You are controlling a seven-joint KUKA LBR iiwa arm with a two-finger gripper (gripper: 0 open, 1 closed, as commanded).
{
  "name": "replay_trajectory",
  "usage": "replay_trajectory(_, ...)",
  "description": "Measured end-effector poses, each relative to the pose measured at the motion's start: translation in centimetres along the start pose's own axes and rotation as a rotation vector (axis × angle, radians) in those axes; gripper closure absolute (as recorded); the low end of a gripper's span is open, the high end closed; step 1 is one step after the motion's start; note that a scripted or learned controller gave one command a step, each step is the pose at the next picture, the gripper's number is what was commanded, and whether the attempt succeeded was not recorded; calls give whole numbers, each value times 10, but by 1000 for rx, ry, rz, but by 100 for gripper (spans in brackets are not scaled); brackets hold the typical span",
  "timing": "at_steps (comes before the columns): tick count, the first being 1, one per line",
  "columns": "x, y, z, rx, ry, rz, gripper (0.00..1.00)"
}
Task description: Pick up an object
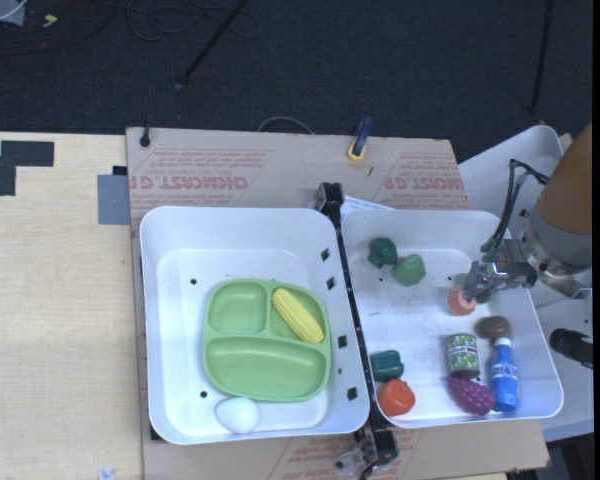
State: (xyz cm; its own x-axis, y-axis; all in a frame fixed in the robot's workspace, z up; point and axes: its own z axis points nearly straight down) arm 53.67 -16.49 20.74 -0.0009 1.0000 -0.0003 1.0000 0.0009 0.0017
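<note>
Over right bin (540, 408), claw (477, 288) partly hides salmon object (462, 303); grip state unreadable; arm cut off.

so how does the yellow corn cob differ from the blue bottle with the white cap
The yellow corn cob lies in the left bin, inside a compartment of the green divided plate; the blue bottle with the white cap lies in the right bin on the bin floor. The cob lies diagonally, the bottle nearly straight up the view. Both lie flat, untouched by the gripper.

Dark carpet floor (280, 58) — trailing cables (220, 13), pale wooden bench (50, 308), cardboard sheet (240, 173)
</note>
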Motion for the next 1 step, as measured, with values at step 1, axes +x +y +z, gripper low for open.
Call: replay_trajectory(1, -1, 0, -21, 1, 1, 0, 100)
